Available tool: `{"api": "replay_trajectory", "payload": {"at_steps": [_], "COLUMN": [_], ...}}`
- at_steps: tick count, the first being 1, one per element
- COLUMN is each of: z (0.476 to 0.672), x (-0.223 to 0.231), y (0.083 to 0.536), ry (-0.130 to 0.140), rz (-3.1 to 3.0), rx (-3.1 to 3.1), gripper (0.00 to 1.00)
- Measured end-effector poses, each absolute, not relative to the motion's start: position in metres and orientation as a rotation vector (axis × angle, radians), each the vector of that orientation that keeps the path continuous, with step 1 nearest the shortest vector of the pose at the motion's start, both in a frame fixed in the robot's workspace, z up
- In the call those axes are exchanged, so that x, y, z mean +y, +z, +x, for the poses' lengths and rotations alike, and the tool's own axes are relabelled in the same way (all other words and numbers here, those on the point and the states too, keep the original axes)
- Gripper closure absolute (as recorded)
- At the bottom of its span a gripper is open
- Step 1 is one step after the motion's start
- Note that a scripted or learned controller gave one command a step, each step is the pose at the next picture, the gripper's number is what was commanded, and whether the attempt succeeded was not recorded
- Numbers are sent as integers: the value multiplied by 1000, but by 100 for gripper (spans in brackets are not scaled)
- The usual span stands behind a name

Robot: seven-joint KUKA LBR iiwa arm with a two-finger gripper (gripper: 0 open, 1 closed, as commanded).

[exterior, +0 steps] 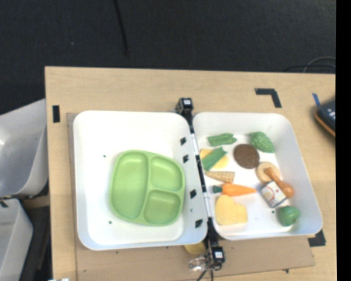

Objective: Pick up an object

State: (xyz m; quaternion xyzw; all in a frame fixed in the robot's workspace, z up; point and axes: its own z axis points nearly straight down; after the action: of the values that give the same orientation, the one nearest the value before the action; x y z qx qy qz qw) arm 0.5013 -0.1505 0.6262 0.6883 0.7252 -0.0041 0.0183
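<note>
Dark floor (164,22) runs along the far edge of the bench (134,89), and the bench's far strip is bare wood apart from a black corner mark (269,94). A pale tub (11,151) stands off the bench, well left of the plate.

The left bin (85,215) holds one thing, a green plate (146,187) with three compartments, lying flat near the bin's middle. Bare white floor rings the plate, widest on its left and far sides. Black clips (193,174) line the seam just right of the plate, where the two bins meet.

The right bin (301,174), beyond that seam, holds the things to pick up, crowded together. Nearest the plate are a yellow block (230,211) at the near side, a tan wedge (220,176) and a green pod (221,139). A carrot (238,189) lies just above the block, pointing right. A brown disc (245,156) and a leafy green piece (261,141) sit farther right. Farthest from the plate are a small can (273,194), tipped over, and a green ball (288,215) in the near right corner. That bin's open floor is a narrow strip along its right wall.
</note>
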Motion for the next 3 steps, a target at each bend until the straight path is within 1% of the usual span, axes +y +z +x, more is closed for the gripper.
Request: {"api": "replay_trajectory", "payload": {"at_steps": [3], "z": [504], "x": [-150], "y": [657], "ry": [-13], "rz": [2122], "rx": [2252], "gripper": [100]}}
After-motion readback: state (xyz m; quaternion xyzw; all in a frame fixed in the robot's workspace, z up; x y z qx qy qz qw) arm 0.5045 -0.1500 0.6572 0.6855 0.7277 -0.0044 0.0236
